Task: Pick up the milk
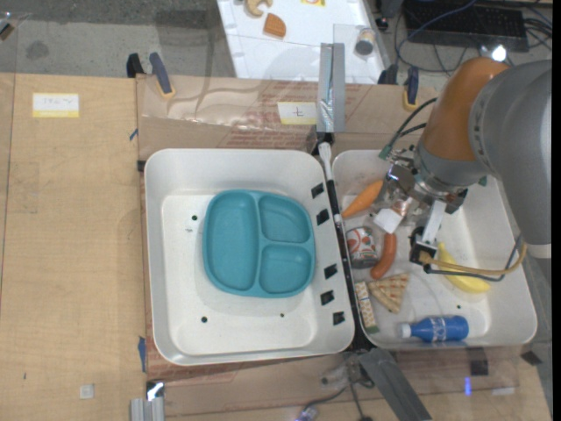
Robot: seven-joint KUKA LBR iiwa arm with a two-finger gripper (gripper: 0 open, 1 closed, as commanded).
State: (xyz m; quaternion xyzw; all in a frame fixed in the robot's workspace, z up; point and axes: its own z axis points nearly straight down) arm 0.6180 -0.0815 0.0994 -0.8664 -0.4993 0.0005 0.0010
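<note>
The milk [359, 243] is a small white carton with red print. It lies on its side at the left of the right bin [517, 310], against the divider. My gripper [407, 233] hangs over the middle of that bin, just right of the carton and above an orange-red sausage [384, 253]. Its fingers are apart, so it is open, and nothing sits between them. The carton lies untouched on the bin floor.
A carrot [362, 199] lies behind the milk. A cracker [391, 291] and a snack bar [364, 306] lie in front of it. A banana [462, 276] and a blue bottle [436, 329] lie to the right. The left bin [166, 235] holds a teal divided plate [259, 241].
</note>
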